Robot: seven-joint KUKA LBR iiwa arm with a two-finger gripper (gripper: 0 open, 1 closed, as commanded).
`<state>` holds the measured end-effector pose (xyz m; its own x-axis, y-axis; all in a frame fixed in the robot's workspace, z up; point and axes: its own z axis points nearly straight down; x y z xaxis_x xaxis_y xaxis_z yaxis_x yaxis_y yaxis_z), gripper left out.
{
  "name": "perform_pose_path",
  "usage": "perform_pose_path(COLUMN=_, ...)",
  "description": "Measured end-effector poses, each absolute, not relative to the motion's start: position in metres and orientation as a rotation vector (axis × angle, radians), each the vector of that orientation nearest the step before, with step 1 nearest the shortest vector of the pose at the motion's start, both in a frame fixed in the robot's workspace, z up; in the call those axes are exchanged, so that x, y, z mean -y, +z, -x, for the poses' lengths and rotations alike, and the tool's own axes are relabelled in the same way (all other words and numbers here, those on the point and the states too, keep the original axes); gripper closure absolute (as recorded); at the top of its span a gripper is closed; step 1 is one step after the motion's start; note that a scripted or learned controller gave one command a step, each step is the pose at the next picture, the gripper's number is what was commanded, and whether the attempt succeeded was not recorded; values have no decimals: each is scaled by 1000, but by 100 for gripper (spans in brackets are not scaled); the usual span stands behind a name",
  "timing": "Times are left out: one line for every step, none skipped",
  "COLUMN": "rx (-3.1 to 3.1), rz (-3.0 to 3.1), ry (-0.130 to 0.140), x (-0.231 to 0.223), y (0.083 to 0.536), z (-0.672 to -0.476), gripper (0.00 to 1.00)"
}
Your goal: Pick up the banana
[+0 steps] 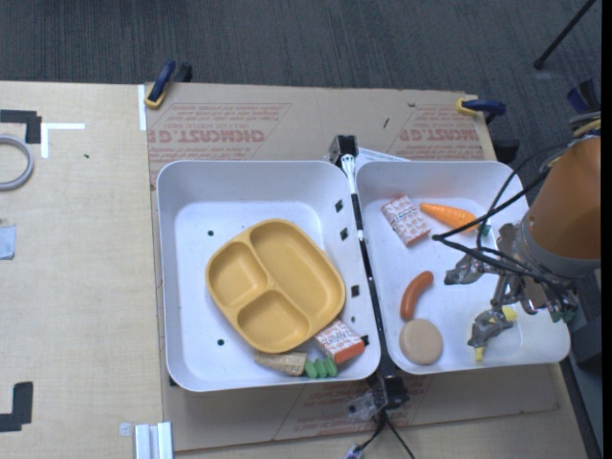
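Both white bins, the left bin (177, 256) and the right bin (382, 185), look like smooth moulded plastic with a faint sheen along their rims. Under them lies a sheet of brown cardboard (239, 127), matt and printed in red, on a pale wood-grain bench (76, 285). The yellow divided plate (275, 285) is matt plastic. The sausage (415, 295) shines glossy red-orange, the carrot (448, 214) a duller orange. The round bun (421, 341) looks soft and matt. The small carton (405, 220) seems printed paper. The gripper (490, 325) is dull grey metal.
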<state>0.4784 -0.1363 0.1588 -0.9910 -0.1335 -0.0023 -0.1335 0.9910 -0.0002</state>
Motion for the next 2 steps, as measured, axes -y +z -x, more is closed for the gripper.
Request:
perform_pose_path(rx=-3106, rz=442, ry=0, x=155, y=209, z=-521, gripper=0)
perform_pose_path(rx=-3017, rz=873, ry=0, x=179, y=96, z=-511, gripper=0)
